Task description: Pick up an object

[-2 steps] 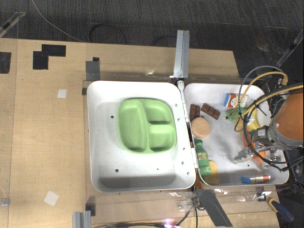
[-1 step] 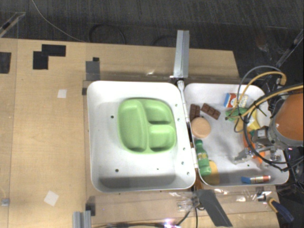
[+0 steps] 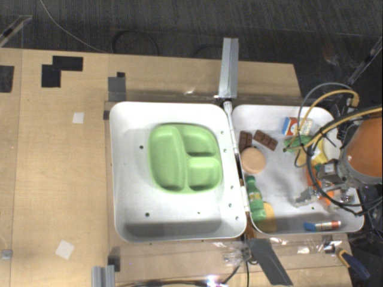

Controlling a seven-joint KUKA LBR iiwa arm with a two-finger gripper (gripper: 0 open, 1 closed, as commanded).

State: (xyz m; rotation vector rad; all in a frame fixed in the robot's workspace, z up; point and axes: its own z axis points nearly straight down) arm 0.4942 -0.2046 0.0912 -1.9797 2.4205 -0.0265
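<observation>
Two white bins (image 3: pixel 119 178), one green tray (image 3: pixel 182 157), two brown blocks (image 3: pixel 265 139).

**Robot arm reaches into cluttered bin**

The gripper (image 3: pixel 308 195) hangs low over the right bin (image 3: pixel 278 115), near a green bottle (image 3: pixel 256 200), chocolate pieces (image 3: pixel 258 139) and a marker (image 3: pixel 322 225). A green divided tray (image 3: pixel 183 157) fills the left bin (image 3: pixel 128 220). Its grasp looks empty, though cables blur the view.

txt: none legible | small box (image 3: pixel 291 126) beyond gripper (image 3: pixel 306 197), red/blue/white print, too blurred to read | green bottle (image 3: pixel 255 197) beside gripper, label unreadable | no nums/signs
</observation>
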